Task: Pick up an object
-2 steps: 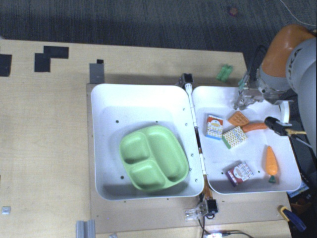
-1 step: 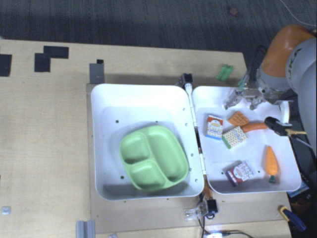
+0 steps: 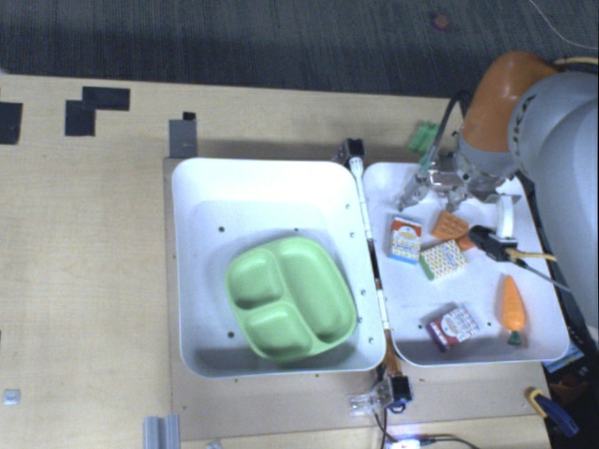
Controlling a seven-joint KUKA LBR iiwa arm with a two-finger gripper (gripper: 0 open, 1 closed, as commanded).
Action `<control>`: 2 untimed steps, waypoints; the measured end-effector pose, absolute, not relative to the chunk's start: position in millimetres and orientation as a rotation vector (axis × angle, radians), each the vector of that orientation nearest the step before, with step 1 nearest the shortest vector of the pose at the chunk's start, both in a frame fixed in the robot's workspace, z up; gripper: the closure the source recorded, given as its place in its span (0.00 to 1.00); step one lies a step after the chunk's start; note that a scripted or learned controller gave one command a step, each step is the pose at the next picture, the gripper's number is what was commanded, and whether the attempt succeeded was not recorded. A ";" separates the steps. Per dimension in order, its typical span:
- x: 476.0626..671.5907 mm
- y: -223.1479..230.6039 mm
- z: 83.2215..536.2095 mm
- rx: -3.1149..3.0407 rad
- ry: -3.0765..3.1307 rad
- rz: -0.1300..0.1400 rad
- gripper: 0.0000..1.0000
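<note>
1. Camera view looks down on the tabletop (image 3: 84, 251), where the right bin (image 3: 412, 307) serves as the landmark. The left bin (image 3: 201, 204) sits just beside it, on its view-left side.
2. The gripper (image 3: 432, 187) hangs over the far part of the right bin, near its far view-left corner. Whether the jaws are released or clenched, I cannot tell.
3. Inside the right bin, just on the near side of the gripper, lie a small white-and-blue box (image 3: 405, 239) and an orange wedge (image 3: 450, 224). A speckled green block (image 3: 442, 260) lies close against the wedge's near side.
4. A carrot toy (image 3: 511, 307) lies by the right bin's view-right wall, and a dark red packet (image 3: 453, 326) lies close to its near wall.
5. A green divided plate (image 3: 290, 296) rests in the left bin, well apart from what the right bin holds.
</note>
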State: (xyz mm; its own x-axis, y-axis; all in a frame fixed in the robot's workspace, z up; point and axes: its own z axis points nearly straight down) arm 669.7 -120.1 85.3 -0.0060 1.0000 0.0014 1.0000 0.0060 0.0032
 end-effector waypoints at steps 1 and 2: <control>671.3 -120.1 97.3 2.207 2.227 0.009 1.00; 671.2 -120.2 97.2 2.207 2.227 0.008 0.00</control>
State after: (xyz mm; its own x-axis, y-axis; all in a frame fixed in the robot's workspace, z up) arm 671.2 -120.2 97.2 -0.0089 1.0000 -0.0005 0.9999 0.0089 0.0079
